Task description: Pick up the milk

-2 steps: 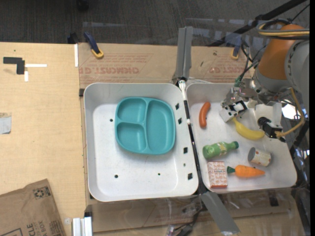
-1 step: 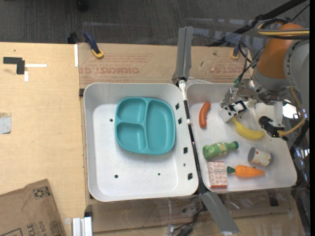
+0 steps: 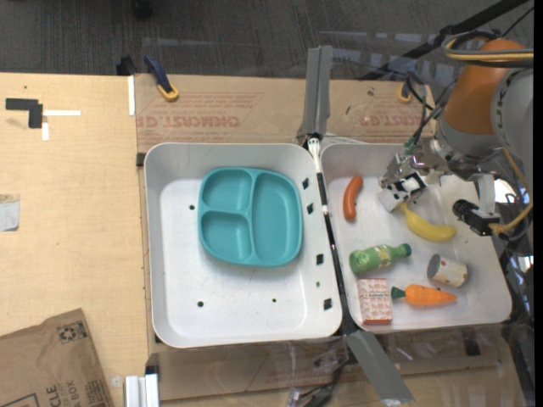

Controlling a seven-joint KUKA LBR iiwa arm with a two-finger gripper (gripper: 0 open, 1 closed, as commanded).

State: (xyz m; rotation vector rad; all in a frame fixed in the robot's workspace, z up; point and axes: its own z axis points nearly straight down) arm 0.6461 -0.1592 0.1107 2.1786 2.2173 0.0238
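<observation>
The jaws (image 3: 405,181), their gap impossible to tell, hang over the right bin's (image 3: 501,312) far end with the milk (image 3: 374,301) well toward the near wall, so closing here risks grabbing the banana (image 3: 428,225) just beside them.

Even, fairly bright overhead light, no hard shadows. Mild glare on glossy shallow white plastic left bin (image 3: 170,253) walls & rims. Pic soft overall, low res; small objects slightly blurred. Dark grey carpet (image 3: 254,15) at top dimmer.

Milk carton (image 3: 374,301) beside carrot (image 3: 424,295) in right bin (image 3: 475,316)
</observation>
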